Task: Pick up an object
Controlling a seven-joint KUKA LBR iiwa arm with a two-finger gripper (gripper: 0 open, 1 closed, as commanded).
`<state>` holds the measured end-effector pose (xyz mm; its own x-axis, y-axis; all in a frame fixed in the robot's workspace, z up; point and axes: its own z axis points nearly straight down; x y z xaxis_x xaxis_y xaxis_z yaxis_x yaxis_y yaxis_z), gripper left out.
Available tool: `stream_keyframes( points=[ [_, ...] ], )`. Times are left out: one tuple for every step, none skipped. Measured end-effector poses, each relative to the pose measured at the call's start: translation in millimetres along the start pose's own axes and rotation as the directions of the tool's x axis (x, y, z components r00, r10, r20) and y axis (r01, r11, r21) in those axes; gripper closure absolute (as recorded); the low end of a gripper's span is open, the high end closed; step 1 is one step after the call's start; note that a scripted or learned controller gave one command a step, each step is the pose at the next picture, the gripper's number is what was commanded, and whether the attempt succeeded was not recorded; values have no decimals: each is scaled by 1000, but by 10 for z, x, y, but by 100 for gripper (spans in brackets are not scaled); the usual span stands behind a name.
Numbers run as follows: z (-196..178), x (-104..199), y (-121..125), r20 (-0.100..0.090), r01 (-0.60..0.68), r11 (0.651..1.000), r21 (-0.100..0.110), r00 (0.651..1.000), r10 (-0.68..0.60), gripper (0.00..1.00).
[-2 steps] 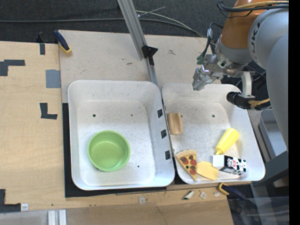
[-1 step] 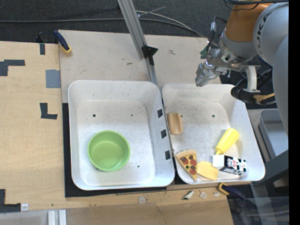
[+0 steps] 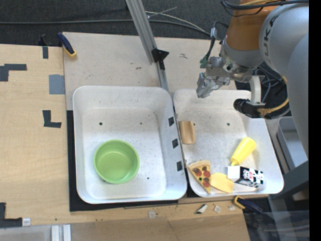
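Nearest me, the right bin (image 3: 220,117) holds a small heap at its front edge: a pizza slice (image 3: 200,173) touching a cheese wedge (image 3: 221,183), with a black-and-white box (image 3: 251,176) just beside them. They lie crowded together against the wall, so a clean grasp there looks awkward. A yellow bottle (image 3: 243,150) lies tilted just behind the box. The left bin (image 3: 125,112) has a green bowl (image 3: 117,160) sitting upright towards its front.

Further back, a brown bread piece (image 3: 187,132) lies alone by the wall between the bins. It is the thing closest to the arm, and I'd guess the likeliest pick, being free on most sides.

At the far rim of the right bin the gripper (image 3: 205,88) hangs pointing down, above the bin and apart from everything in it, with nothing in its grasp. Whether it is open or closed I cannot tell from here. The pick looks not yet begun.
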<state>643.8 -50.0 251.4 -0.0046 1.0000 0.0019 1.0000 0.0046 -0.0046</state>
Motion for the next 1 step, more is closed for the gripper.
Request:
stream_keyframes(
  points=[
    [79,579,-131,-1,2,1000,3,1000,-2,100]
  ],
)
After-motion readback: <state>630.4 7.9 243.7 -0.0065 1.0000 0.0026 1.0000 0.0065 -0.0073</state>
